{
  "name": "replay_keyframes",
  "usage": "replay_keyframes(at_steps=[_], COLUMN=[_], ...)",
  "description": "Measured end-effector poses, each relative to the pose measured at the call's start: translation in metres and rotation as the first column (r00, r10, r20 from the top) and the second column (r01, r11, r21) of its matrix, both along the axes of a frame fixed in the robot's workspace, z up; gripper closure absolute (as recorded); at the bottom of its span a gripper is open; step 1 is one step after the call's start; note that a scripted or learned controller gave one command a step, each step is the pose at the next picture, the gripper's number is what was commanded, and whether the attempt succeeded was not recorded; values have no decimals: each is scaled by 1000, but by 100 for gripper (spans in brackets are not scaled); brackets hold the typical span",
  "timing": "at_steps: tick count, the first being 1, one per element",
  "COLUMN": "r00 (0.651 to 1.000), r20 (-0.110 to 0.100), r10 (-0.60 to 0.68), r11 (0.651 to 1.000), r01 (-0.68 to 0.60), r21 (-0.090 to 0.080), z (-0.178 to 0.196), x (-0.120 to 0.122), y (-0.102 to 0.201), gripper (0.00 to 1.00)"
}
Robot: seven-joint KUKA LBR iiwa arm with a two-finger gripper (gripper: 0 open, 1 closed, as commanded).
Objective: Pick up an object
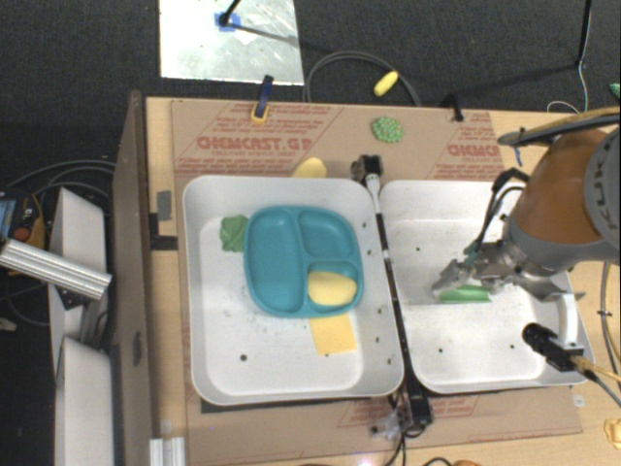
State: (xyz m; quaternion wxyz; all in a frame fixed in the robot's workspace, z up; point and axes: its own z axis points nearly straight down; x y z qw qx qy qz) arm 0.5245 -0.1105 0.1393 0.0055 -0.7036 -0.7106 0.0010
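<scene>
The arm [568, 202] reaches in from the right and bends down into the right bin [427, 357]. Its gripper [454, 282] is low over the green object [464, 295] on the bin floor, touching or almost touching it; whether it is closed I cannot tell. The left bin [209, 357] holds a blue tray [281, 260] with a yellow object [331, 287], a yellow square [334, 335] and a green piece [233, 231].
</scene>
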Motion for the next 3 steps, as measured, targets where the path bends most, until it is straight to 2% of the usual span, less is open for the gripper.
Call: replay_keyframes(at_steps=[1,2,3], r00=[1000,1000,1000], r20=[7,11,17], r10=[-4,-6,0], r11=[1000,1000,1000], r01=[4,6,0], r21=[-5,-6,-5], z=[-58,-45,50], x=[20,21,6], y=[8,7,61], gripper=[0,100,100])
